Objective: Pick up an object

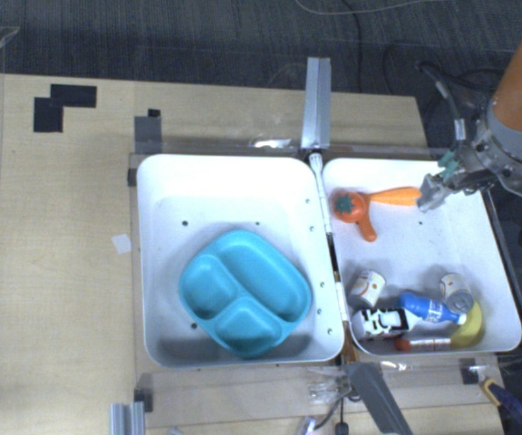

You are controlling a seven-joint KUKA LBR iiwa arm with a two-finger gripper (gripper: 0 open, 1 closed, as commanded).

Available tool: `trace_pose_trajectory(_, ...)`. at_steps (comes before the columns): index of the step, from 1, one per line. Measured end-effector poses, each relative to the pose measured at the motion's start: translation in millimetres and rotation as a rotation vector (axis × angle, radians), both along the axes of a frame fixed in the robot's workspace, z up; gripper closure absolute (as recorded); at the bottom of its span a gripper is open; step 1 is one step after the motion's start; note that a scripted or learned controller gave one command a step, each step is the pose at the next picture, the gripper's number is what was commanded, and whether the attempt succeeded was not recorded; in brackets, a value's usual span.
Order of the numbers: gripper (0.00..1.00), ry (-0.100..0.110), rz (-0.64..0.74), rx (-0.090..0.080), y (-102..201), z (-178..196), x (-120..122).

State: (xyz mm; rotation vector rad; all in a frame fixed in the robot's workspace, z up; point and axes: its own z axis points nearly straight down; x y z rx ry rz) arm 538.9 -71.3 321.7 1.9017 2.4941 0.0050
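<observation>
My gripper (431,192) hangs over the far right part of the right bin (506,270), its tips at the right end of an orange carrot-shaped toy (393,197). An orange round-headed toy (352,209) lies just left of the carrot. Along the bin's near side lie a blue bottle (431,309), a yellow banana (468,328), a small grey can (454,287), a white cup-like piece (367,285), a black and white toy (381,320) and a red marker (424,342). Nothing shows between the fingers.
The left bin (157,243) holds a blue divided plate (243,290). A metal post (316,107) stands at the far end of the divider between the bins. A cable (352,7) runs across the dark floor behind the bench.
</observation>
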Motion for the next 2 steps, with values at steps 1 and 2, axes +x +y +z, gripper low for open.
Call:
trace_pose_trajectory(1,1.00,-0.003,0.017,-0.001,-33,57,-29)
trace_pose_trajectory(2,1.00,0.001,-0.016,-0.001,-38,-20,6)
